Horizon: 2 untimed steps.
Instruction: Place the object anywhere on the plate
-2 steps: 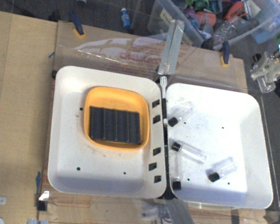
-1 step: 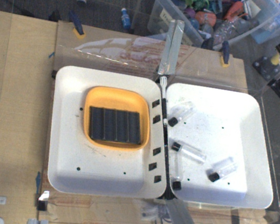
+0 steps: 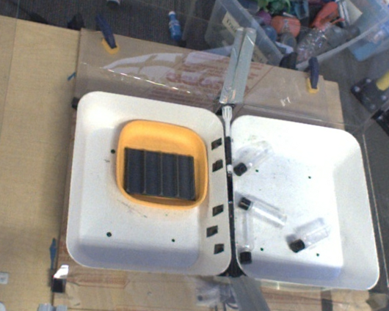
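An orange square plate (image 3: 169,133) lies in the left white bin (image 3: 90,200). A black ridged rectangular block (image 3: 160,175) rests flat on the plate and covers most of its lower half. In the right white bin (image 3: 342,162) lie several clear plastic vials with black caps: one near the divider at the top (image 3: 251,157), one in the middle (image 3: 263,211), a short one at the lower right (image 3: 309,234), and one along the divider at the bottom (image 3: 245,240).
A black-notched divider (image 3: 219,193) runs between the two bins. A metal post (image 3: 237,65) stands behind them. A clear tub of coloured toys (image 3: 301,13) sits off the bench at the back.
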Tool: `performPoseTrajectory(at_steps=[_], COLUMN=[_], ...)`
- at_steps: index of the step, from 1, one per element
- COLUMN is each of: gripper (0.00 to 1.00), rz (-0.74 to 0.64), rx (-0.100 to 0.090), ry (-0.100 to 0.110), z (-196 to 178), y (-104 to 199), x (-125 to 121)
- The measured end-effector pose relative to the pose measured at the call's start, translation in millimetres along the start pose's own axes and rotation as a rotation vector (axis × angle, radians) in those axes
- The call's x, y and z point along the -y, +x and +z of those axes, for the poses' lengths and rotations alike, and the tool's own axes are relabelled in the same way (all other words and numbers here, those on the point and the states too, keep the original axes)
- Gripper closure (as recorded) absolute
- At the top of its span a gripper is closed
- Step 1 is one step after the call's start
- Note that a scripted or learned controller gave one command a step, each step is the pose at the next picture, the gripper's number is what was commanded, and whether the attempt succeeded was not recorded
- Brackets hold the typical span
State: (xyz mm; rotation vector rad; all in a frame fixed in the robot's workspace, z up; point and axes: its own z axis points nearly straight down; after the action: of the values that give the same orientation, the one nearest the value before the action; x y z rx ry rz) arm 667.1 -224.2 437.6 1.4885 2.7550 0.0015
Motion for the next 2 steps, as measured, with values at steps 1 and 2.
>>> performPoseTrajectory(at_steps=[1, 2], gripper=[1.0, 1.0], rz=[-0.326, -0.546], rx=[-0.002, -0.004], ry=[0.0, 0.0], z=[-0.2, -0.8], y=[1.5, 5.9], x=[-1.6, 3.4])
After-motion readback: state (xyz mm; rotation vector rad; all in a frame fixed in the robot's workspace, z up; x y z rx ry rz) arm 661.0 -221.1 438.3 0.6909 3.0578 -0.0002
